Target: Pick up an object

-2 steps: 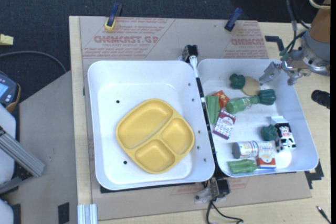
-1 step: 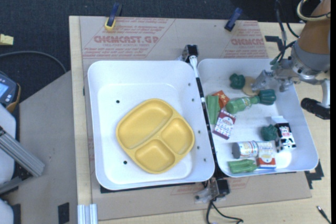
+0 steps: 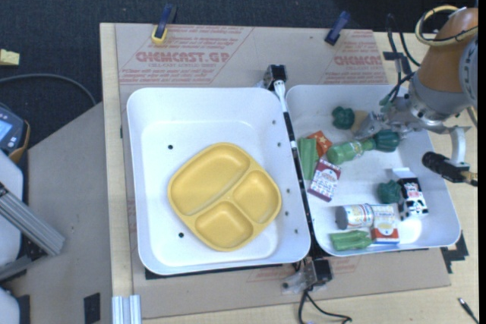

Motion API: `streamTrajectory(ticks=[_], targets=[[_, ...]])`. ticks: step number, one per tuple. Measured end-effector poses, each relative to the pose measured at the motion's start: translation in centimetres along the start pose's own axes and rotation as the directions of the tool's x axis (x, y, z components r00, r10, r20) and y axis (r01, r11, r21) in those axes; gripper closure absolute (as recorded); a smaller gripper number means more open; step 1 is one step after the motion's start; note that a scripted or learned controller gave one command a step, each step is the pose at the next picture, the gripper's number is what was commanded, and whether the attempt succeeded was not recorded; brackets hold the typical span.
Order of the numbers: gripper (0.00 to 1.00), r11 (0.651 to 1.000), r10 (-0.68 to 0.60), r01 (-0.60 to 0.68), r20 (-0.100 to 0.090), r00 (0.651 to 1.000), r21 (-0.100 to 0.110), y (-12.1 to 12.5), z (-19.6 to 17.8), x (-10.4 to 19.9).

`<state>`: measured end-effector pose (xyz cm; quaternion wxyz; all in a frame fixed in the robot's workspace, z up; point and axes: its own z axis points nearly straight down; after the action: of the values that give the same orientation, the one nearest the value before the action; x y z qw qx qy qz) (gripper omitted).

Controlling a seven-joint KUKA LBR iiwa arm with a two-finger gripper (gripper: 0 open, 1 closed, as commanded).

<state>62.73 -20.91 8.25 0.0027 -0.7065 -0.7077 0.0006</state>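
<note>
Green bottle lies in the right bin, at 11 o'clock from bin centre; long axis runs 8 to 2 o'clock, with the dark green end at 2. Arm enters from 3 o'clock, orange band up. Gripper sits low over the bottle's 2 o'clock end; grip state cannot be told. Green lump at 12 o'clock, just beside. Can well apart, toward 6 o'clock. Yellow divided tray sits in left bin.

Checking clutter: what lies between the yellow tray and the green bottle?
In the camera view, between tray and bottle: the bins' rims and a green packet.
</note>
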Motion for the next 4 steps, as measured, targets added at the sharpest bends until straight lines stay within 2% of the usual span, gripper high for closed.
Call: streamTrajectory(ticks=[1,2,3,4], targets=[[1.00,1.000,-0.001,0.001,0.004,1.000,-0.006,0.1,-1.4,-0.1],[1.00,1.000,0.001,-0.001,0.006,1.000,-0.012,0.5,-6.2,-0.9],[1.00,1.000,0.003,-0.003,0.007,1.000,-0.013,-0.2,-12.1,-1.4],[1.00,1.000,0.001,-0.001,0.006,1.000,-0.011,-0.1,-14.5,-1.4]])
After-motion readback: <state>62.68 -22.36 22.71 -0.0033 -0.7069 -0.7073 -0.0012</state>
